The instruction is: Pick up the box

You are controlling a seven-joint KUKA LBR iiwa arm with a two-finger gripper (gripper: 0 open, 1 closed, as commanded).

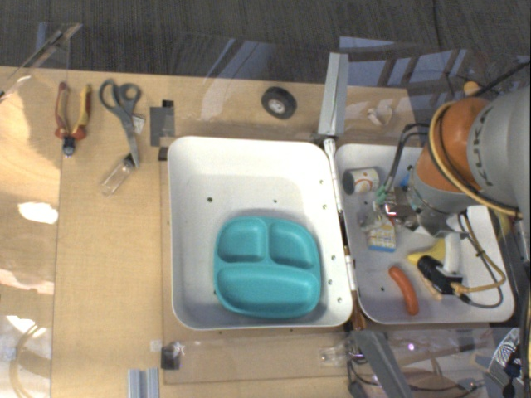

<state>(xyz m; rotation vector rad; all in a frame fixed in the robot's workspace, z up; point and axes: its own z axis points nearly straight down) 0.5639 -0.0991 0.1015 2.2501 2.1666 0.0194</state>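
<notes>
Small cardboard box [382,238], pale w/ blue & yellow print, lies flat on the floor of the right-hand shallow white bin [377,302], in that bin's left half, approx mid-depth. Print on the box is too small to read: no brand or wording legible.

Two-finger gripper [397,211] sits low over the same bin, just far-right of the box, at the end of the grey arm w/ orange band [460,148] reaching in from the right. Its tip blends w/ cables & small red/green lights, so can't tell if it's released or clenched, nor if it touches the box.

Other stuff in the right bin:
- short white cylinder w/ dark end [361,179], on its side in the far-left corner, apart from the box
- orange-red sausage-shaped item [404,290], slantwise on the near side, right of & nearer than the box, not touching it

Left-hand shallow white bin [249,181] holds a teal plastic divided plate [268,265] w/ 3 compartments, in the near-right part of the bin.

On the pale wooden bench [91,264], far-left of the bins:
- red-handled pliers [70,114] at far left
- grey-handled scissors [124,110] just right of them
- clear plastic piece [116,175] near the scissors' tips
- small black block [163,123] by the left bin's far-left corner

Black tape roll [279,102] lies beyond the left bin's far rim. Grey metal upright [334,94] stands btwn the 2 bins at their far end. No readable labels anywhere.
</notes>
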